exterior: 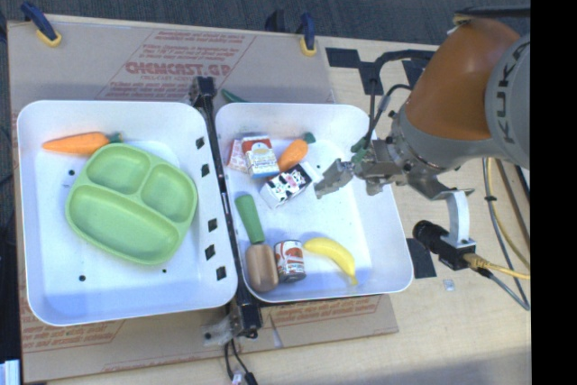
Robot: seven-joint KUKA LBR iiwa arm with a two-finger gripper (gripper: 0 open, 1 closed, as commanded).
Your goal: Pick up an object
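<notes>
Orange-banded arm (464,90) reaches over the right bin's (383,270) right edge; its gripper (332,178) hangs with nothing between its parted fingers. Just to its left lies the cow-patterned carton (287,186), long axis slanting toward the bin's back-right corner.

Bright, even overhead light; soft shadows, mild glare on bins (54,117), slightly soft focus
</notes>
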